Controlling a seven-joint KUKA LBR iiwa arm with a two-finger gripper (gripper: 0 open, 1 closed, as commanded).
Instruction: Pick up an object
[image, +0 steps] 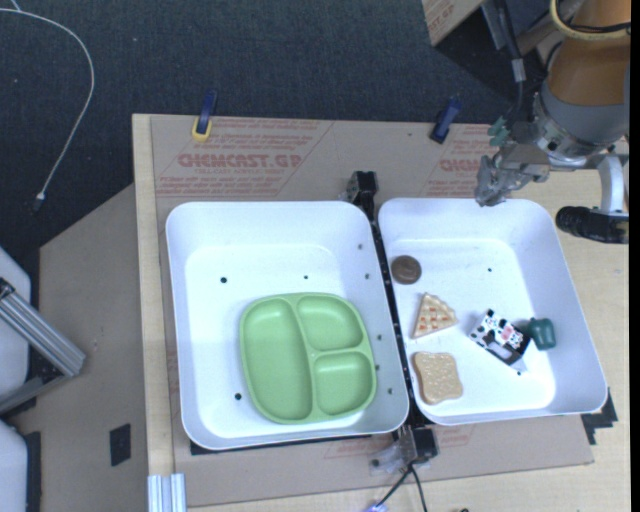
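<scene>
We see the gripper (492, 190) in the upper right of the frame, poised over the far rim of the right bin (560, 300); whether its fingers are spread or closed we cannot tell, and nothing shows held beneath it.

The candidates for picking all lie lower in that bin, well apart from the gripper: a brown round cookie (406, 268) near the bin's left wall; a pizza slice (434, 315) just below it; a slice of toast (437, 376) at the lower left of the bin; a black-and-white toy (501, 338) with a teal piece (541, 332) touching its right side. The green divided plate (306, 356) sits alone in the left bin (200, 300).

As we judge it, the risks are these: a descent from where the gripper now hangs could strike the bin's rim; the flat pieces may slide away, since fingers find little edge on them; the cookie and toast sit close to the wall, leaving scant room for one finger; a grab at the toy might catch the teal piece too.
</scene>
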